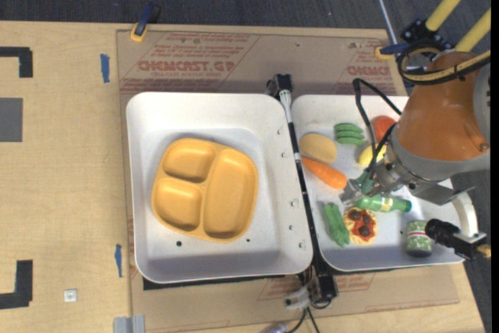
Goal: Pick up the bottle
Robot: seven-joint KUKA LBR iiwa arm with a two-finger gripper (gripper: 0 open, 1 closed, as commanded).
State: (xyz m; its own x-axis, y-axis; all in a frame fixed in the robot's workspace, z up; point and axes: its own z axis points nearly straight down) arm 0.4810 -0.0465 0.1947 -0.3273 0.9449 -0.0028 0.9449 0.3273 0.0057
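Bottle point(383, 204) is the small green one lying on its side in the right bin point(316, 107), toward the near right part, with its neck pointing right and a slice of toy pizza point(361, 224) just in front of it. The claw point(365, 188) has its tip down right at the bottle's left end, near or touching it, but the wrist and the orange band on the arm point(440, 121) hang over that spot, so whether the claw is open or closed around anything can't be told from this angle.

For doing this step well, the guess is that it needs to straddle the bottle across its narrow width, not along its length, and settle down near the middle of the body instead of out at the end. A grab at the tip would probably just spin it or squirt it sideways.

It's crowded in there too. The carrot point(325, 173) sits just left of the claw, a green pepper point(337, 224) lies near the pizza, and a little jar point(418, 239) sits off to the right. Coming straight down and lifting straight up looks like the safest way to avoid dragging neighbours along.

The left bin point(152, 121) only holds the yellow divided plate point(205, 188), well apart from all this.
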